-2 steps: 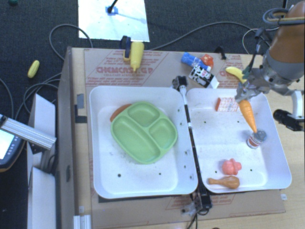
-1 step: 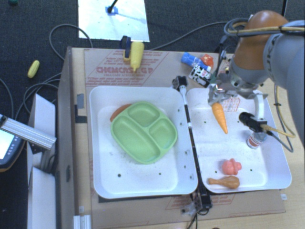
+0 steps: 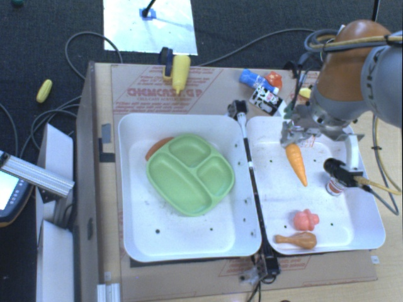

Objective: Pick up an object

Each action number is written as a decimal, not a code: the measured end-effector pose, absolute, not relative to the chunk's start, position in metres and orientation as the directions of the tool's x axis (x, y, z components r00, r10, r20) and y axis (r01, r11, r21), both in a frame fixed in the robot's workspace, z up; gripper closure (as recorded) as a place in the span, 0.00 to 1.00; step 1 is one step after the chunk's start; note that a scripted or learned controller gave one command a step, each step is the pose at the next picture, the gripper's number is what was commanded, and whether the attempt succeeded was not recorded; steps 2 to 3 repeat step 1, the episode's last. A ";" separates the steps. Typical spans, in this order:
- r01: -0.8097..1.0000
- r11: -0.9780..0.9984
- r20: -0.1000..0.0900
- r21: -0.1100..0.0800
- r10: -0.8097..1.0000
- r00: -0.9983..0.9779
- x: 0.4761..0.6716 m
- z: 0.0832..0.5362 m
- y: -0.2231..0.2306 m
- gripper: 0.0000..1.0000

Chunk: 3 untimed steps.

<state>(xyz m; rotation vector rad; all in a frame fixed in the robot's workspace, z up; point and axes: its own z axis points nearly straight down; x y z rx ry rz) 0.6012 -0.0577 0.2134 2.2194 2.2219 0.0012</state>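
Observation:
My gripper (image 3: pixel 293 134) hangs over the far part of the right bin (image 3: pixel 365 231), right at the thick end of an orange carrot (image 3: pixel 297 163). The carrot lies slanted, its tip pointing toward the bin's front. The wrist hides where gripper and carrot meet, so I cannot tell whether they touch. Nearer the front of this bin lie a pink lumpy toy (image 3: pixel 305 219) and a tan drumstick (image 3: pixel 297 240). A small red and white thing (image 3: pixel 334 187) sits toward the right side.
The left bin (image 3: pixel 135 231) holds a green divided plate (image 3: pixel 191 173) with an orange thing (image 3: pixel 156 148) partly under its far left edge. Behind the bins lie a yellow bottle (image 3: pixel 180 72), a blue thing (image 3: pixel 250 77) and a black and white box (image 3: pixel 266 99).

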 end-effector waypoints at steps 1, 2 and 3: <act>1.000 0.003 0.000 0.001 1.000 -0.003 0.574 0.210 -0.034 1.00; 1.000 0.003 0.000 0.001 1.000 -0.003 0.574 0.210 -0.034 1.00; 1.000 0.003 0.000 0.001 1.000 -0.003 0.574 0.210 -0.034 1.00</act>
